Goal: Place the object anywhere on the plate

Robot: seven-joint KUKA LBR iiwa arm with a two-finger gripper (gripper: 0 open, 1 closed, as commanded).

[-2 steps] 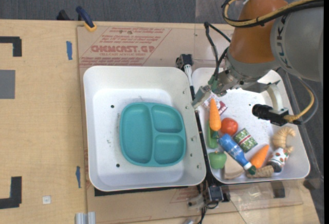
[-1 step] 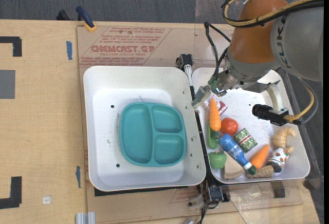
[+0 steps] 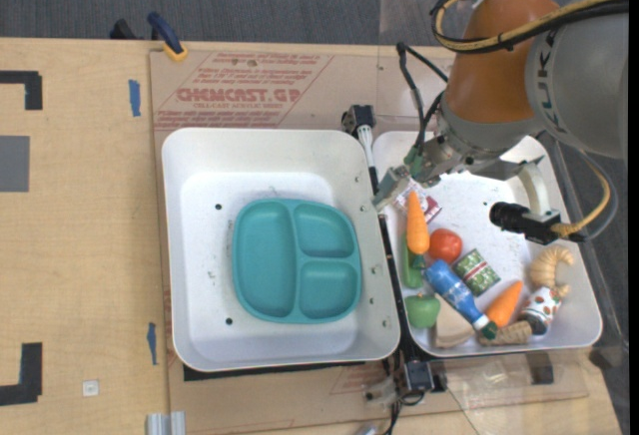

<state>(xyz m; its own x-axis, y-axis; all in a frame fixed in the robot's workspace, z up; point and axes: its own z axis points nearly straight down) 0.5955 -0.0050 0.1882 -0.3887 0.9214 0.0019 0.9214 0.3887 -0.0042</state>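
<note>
**Gripper low over the right bin's far-left corner**

We cannot tell how the jaws stand; the gripper [image 3: 414, 174] hangs above the far end of a carrot [image 3: 416, 223], close to the right bin's [image 3: 584, 298] left wall. Just beyond lie a tomato [image 3: 445, 245], a blue bottle [image 3: 457, 295], a green can [image 3: 477, 270], a second carrot [image 3: 504, 302] and a croissant [image 3: 552, 265], crowded together. In the left bin [image 3: 190, 223] the teal plate [image 3: 297, 260] sits centred, with bare white floor all round it.
</note>
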